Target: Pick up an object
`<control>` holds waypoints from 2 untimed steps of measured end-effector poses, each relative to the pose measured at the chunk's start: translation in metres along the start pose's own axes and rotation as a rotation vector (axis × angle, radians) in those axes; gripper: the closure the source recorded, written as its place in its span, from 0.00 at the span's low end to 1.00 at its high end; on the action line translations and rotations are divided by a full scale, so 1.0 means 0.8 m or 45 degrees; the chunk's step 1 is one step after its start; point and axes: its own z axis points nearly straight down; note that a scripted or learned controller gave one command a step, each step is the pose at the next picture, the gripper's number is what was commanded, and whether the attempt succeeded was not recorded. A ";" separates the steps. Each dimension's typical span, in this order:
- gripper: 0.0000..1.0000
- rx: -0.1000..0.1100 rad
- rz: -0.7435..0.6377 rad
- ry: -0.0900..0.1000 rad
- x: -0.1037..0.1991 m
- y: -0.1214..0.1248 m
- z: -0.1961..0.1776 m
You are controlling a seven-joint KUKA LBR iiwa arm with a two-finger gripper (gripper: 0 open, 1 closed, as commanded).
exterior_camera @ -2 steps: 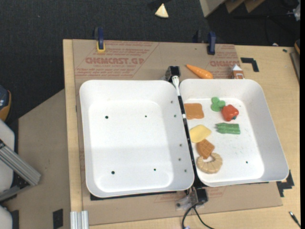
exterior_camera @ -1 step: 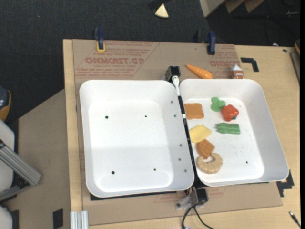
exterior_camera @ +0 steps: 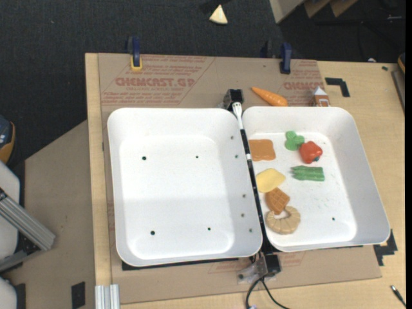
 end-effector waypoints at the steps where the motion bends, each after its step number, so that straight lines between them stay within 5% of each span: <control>1: 1.00 0.021 0.000 0.008 0.001 -0.030 0.249; 2: 1.00 -0.007 -0.001 -0.003 0.000 -0.045 0.209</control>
